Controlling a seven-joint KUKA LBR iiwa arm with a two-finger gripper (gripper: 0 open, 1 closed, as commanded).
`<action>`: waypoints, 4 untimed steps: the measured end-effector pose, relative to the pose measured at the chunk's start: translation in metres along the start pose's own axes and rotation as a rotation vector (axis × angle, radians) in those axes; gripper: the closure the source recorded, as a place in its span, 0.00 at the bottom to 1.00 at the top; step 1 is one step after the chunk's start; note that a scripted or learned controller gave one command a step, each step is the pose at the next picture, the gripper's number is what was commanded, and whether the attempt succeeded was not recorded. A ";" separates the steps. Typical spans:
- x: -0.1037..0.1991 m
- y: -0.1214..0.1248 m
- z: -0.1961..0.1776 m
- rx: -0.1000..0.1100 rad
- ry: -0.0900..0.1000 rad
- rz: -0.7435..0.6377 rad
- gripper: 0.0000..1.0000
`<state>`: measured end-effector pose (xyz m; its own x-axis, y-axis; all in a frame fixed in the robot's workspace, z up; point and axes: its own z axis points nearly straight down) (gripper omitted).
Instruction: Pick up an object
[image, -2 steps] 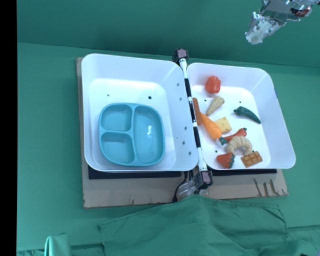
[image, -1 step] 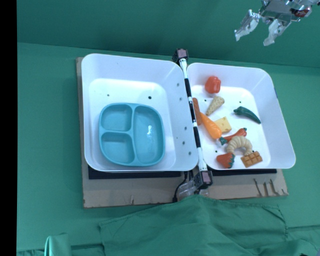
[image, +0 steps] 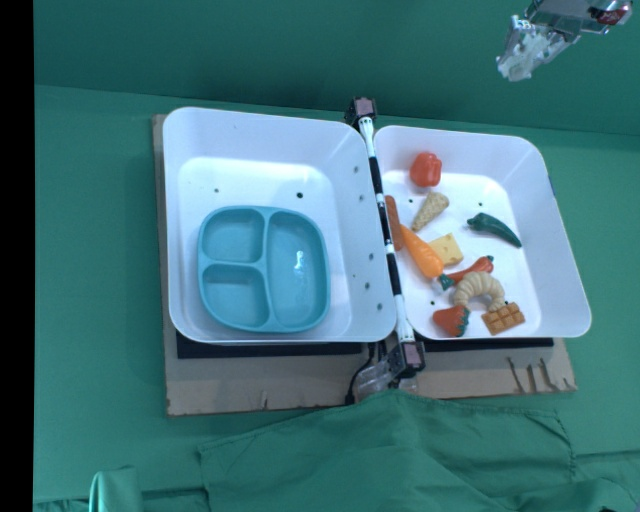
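Cloth (image: 400, 455): rumpled green fabric, nearest.
Left bin (image: 190, 140): glossy teal three-compartment plate (image: 264, 268).
Right bin (image: 560, 270): smooth plastic toy foods; tapered carrot (image: 421, 253), curved green chili (image: 495, 229), red pepper (image: 425, 169).
Gripper (image: 522, 55): pale, high beyond the bins; grip unreadable, cannot tell.

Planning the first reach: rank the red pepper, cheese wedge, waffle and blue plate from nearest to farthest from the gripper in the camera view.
Gripper hangs above the right bin's far corner.
1. Red pepper, far end of the right bin.
2. Cheese wedge, middle of that bin.
3. Waffle, its near edge.
4. Blue plate, left bin.
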<state>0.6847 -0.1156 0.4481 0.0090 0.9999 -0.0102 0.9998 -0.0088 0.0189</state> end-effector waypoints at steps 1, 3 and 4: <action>0.000 0.000 0.000 0.001 0.000 0.000 0.00; -0.001 0.000 -0.014 -0.005 -0.004 0.004 0.00; -0.001 0.000 -0.014 -0.005 -0.004 0.004 0.00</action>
<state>0.6847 -0.1169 0.4622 0.0127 0.9998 -0.0139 0.9996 -0.0124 0.0242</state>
